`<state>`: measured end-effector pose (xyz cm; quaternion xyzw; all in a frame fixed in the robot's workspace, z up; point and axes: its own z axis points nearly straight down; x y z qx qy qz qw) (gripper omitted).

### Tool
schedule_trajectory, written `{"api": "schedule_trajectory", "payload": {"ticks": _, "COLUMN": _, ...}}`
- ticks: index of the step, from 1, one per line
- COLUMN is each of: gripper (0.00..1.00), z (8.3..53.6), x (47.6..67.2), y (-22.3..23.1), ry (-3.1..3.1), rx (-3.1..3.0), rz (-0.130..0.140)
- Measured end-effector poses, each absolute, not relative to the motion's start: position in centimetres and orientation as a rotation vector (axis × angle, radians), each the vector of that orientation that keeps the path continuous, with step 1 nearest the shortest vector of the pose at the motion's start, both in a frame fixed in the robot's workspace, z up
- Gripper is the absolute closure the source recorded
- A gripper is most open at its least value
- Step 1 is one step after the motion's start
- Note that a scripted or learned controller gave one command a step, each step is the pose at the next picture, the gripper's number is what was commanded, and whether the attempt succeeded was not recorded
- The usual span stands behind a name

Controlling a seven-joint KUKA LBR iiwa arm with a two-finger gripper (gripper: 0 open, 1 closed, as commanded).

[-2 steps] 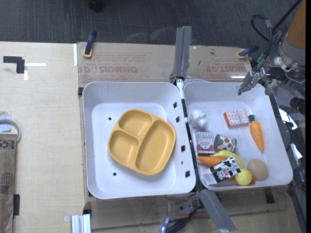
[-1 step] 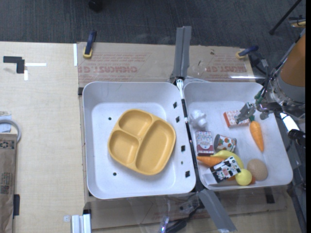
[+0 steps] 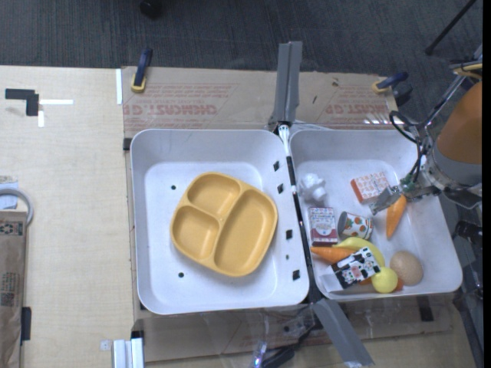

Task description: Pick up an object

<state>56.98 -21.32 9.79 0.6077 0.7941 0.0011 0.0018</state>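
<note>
Robot arm lifts a carrot from the right bin (image 3: 445, 228).
The jaws (image 3: 402, 195) sit clamped on the orange carrot (image 3: 394, 215), which hangs tilted above the bin's cluttered floor, beside a small can (image 3: 354, 225).

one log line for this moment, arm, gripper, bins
arm: reaching into right bin | gripper: at carrot, grasp unclear | left bin: yellow divided plate | pick: not confirmed
</note>
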Motion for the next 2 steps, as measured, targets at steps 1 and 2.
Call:
{"api": "schedule_trajectory", "payload": {"ticks": 1, "gripper": 1.00, "z": 10.6, "x": 56.9, "y": -21.4, "ry": 2.490, "rx": 1.912, "rz": 0.002}}
{"api": "schedule_trajectory", "payload": {"ticks": 2, "gripper": 1.00, "z": 19.8, "x": 59.7, "y": -15.2, "ry": 2.431, "rx": 1.989, "rz": -0.001}}
